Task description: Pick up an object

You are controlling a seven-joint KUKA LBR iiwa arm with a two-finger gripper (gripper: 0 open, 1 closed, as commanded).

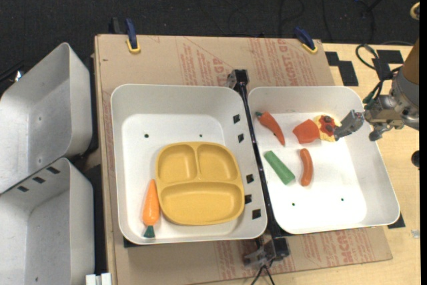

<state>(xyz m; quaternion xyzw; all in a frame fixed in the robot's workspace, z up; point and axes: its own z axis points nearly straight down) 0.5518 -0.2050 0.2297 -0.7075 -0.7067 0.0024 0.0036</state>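
Note:
The right bin (pixel 373 170) holds a red chili pepper (pixel 271 127), a red-orange block (pixel 307 131), a small yellow-and-red toy (pixel 327 126), a green pod (pixel 279 167) and an orange-red sausage (pixel 306 166). My gripper (pixel 362 128) hangs over that bin's upper right corner, open, with nothing between its fingers. Its left finger (pixel 348 123) is just right of the yellow-and-red toy; whether they touch I cannot tell. In the left bin (pixel 127 143) a carrot (pixel 151 203) lies beside a yellow divided plate (pixel 199 182).
Both bins sit on a cardboard-covered bench (pixel 200 57) held by two clamps at the back. Two spare white bins (pixel 40 117) stand off the bench at left. Cables trail near the arm at right. The lower half of the right bin floor is bare.

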